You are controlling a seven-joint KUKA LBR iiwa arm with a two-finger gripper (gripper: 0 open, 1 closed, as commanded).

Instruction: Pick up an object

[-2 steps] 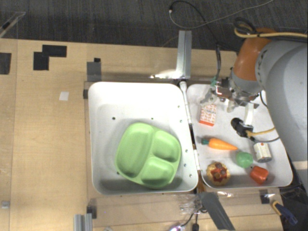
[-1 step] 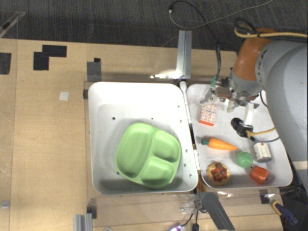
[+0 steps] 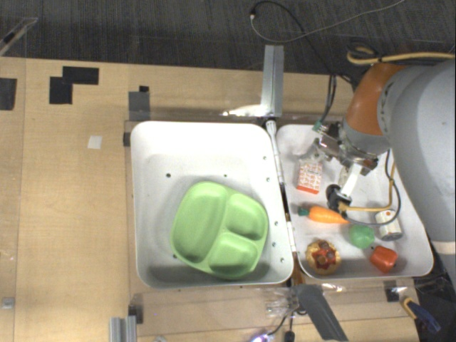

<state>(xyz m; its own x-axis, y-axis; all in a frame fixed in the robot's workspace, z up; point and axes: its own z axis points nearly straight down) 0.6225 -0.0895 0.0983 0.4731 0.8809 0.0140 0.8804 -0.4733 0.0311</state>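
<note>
Over rt bin [image 3: 410,242], gripper [image 3: 326,142] angled leftward.

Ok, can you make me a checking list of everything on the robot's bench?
Surface: wooden bench bearing a left bin and a right bin, both white.
Job's things: in the right bin, a toy carrot, a red-and-white packet, a green toy, a red toy, a round pastry-like toy.
Clutter: a green divided plate in the left bin.
Grippers: the gripper hangs over the right bin, beside the packet.
Cables: a black cable loops on the dark floor.
Surroundings: black tape marks on the bench; a metal post behind the bins.
</note>
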